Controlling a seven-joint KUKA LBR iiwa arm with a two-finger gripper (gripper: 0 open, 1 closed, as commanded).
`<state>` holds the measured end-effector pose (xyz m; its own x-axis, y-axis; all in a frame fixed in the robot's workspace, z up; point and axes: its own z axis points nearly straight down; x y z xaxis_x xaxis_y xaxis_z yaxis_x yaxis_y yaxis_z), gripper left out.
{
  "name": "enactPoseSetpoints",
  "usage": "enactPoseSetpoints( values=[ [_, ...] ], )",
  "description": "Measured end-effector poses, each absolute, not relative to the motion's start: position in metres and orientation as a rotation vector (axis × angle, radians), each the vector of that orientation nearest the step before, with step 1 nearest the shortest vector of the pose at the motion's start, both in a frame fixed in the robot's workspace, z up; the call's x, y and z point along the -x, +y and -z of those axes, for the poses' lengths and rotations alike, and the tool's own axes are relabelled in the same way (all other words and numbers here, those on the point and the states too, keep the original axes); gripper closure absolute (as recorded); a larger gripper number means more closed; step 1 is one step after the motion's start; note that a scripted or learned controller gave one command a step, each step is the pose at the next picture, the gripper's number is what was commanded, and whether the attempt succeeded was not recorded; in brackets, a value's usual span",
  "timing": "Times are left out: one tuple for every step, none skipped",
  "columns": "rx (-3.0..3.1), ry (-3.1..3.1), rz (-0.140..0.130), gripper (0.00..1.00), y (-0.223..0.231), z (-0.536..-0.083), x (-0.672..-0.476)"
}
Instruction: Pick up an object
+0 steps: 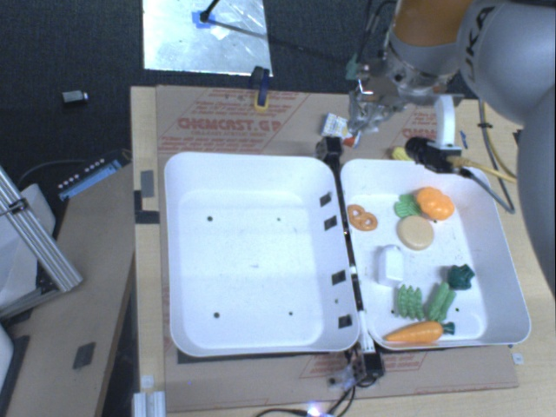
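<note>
Showing a worktop [104,259] with two white bins side by side, seen from above at a slant. The arm [486,33] enters at 1 o'clock, its orange band at the top edge. The left bin [252,250] takes the middle of the view. The right bin [499,259] sits at 4 o'clock and carries the loose objects. A foil sheet [204,24] lies at 11 o'clock beyond the worktop. The gripper [369,120] hangs above the far rim where the two bins meet, apart from every object; whether its fingers stand wide or narrow cannot be told. In the right bin: a carrot [415,333] at its 6 o'clock near the front wall, an orange [434,203] at 12 o'clock, a beige disc [416,233] just beside it, a white block [389,265] at centre, two green pieces [424,302], a dark green sprig [460,275] at 3 o'clock, and a pretzel [362,218] at 10 o'clock.
</note>
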<state>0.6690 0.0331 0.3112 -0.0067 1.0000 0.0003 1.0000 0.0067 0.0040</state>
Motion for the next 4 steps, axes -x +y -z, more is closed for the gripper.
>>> enactPoseSetpoints(
  values=[
    [-2.212,2.228,-0.005,1.0,0.073,-0.32,-0.669],
    [-2.213,2.227,-0.005,1.0,0.1,-0.336,-0.669],
    [-2.214,2.227,-0.005,1.0,0.135,-0.349,-0.669],
    [-2.215,2.226,-0.004,1.0,0.158,-0.356,-0.669]
  ],
)
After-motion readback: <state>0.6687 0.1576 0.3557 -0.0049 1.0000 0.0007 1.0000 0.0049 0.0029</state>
